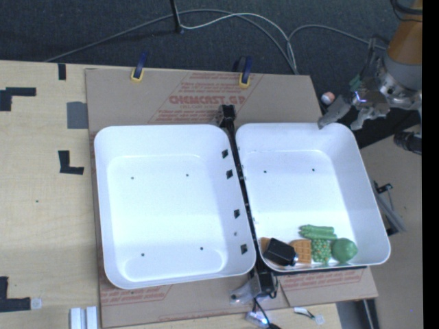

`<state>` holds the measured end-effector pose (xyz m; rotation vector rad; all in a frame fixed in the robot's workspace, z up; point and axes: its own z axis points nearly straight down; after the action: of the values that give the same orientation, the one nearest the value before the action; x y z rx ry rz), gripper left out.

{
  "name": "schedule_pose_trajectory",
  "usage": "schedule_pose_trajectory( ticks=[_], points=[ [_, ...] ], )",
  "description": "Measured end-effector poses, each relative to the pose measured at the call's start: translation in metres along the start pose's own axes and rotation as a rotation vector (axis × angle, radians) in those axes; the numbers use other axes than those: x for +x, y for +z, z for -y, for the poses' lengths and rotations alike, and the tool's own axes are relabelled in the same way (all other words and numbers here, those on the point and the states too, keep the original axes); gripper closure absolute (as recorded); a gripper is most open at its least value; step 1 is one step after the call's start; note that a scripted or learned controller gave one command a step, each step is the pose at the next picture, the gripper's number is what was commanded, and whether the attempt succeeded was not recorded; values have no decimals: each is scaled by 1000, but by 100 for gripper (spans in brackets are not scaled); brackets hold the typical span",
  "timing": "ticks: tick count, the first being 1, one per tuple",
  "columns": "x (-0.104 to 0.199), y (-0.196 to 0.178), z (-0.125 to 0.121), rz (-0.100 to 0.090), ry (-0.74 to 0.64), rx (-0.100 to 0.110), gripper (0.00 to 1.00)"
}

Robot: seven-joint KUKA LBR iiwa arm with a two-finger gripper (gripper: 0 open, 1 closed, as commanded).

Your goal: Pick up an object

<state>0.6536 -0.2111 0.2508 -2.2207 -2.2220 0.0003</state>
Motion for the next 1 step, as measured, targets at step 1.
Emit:
schedule_pose_trajectory(
  ticks=[1],
  points=[
    [0,99,70,-3,2,9,0]
  ],
)
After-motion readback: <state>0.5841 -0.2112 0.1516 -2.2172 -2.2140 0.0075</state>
